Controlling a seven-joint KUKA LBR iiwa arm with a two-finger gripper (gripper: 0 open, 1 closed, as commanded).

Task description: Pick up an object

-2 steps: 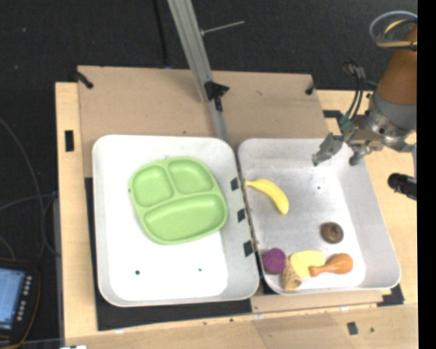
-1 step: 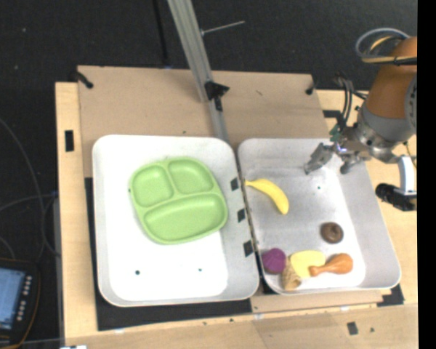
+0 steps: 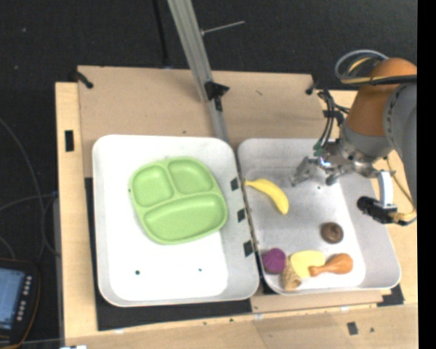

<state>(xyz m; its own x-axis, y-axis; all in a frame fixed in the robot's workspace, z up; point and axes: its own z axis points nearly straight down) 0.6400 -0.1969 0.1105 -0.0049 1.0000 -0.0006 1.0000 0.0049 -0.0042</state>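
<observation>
Several small objects lie in the right bin. A yellow banana rests near its left wall. A brown round piece sits toward the right. Along the front edge lie a purple lump, a yellow piece and an orange-brown drumstick shape. My gripper hangs over the back part of the right bin, up and to the right of the banana. Its fingers are spread open with nothing between them.
The left bin holds a green divided plate. A slanted metal pole rises behind the bins. The grey arm with its orange band enters from the right. A black cable part hangs by the right bin's right wall.
</observation>
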